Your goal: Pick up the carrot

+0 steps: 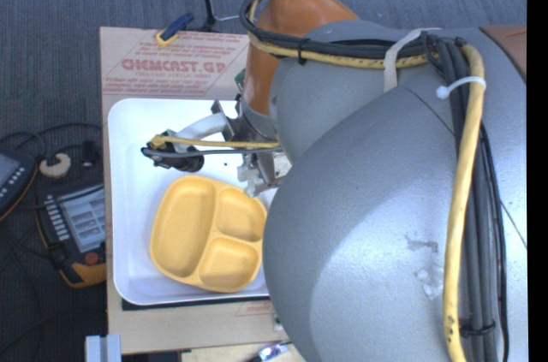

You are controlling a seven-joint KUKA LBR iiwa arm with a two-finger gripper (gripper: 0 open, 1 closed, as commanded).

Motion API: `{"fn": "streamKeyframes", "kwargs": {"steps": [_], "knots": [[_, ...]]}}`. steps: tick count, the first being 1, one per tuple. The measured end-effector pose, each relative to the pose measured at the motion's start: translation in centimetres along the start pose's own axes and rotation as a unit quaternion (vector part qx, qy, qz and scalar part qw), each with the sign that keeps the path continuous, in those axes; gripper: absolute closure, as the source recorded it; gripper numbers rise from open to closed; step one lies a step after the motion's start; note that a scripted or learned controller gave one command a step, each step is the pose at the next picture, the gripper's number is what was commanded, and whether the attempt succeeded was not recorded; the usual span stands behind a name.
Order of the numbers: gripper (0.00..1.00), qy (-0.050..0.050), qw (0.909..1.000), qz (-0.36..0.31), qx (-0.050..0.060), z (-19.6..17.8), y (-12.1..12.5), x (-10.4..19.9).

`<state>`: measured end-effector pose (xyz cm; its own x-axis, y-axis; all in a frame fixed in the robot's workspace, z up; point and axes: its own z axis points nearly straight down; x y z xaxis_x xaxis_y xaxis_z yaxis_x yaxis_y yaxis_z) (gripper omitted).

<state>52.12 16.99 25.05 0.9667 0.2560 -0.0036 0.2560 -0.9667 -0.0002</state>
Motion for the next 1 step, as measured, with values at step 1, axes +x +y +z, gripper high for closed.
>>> {"fn": "streamKeyframes", "kwargs": {"steps": [1], "knots": [[1.0,-0.006,0.9999,-0.014,-0.001,9.81,-1.0,-3.98]]}}
